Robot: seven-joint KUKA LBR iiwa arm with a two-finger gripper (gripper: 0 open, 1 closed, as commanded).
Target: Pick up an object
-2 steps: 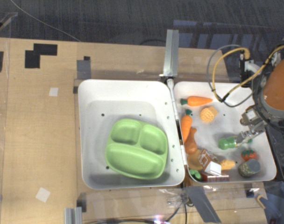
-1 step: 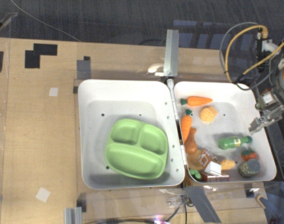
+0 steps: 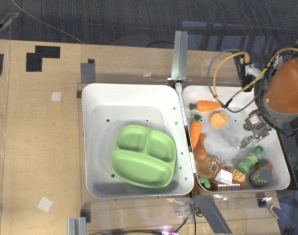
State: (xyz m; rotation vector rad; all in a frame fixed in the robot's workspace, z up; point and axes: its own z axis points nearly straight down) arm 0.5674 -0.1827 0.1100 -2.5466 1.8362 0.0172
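Showing bright, even overhead light; casting soft shadows inside the 2 white bins; glaring faintly off the right bin's floor; blurring fine detail slightly throughout.

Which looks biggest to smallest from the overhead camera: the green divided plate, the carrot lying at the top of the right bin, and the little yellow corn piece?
1. Green divided plate, by far the largest.
2. Carrot.
3. Yellow corn piece, shorter than the carrot though a bit fatter.

no legible text, labels or numbers
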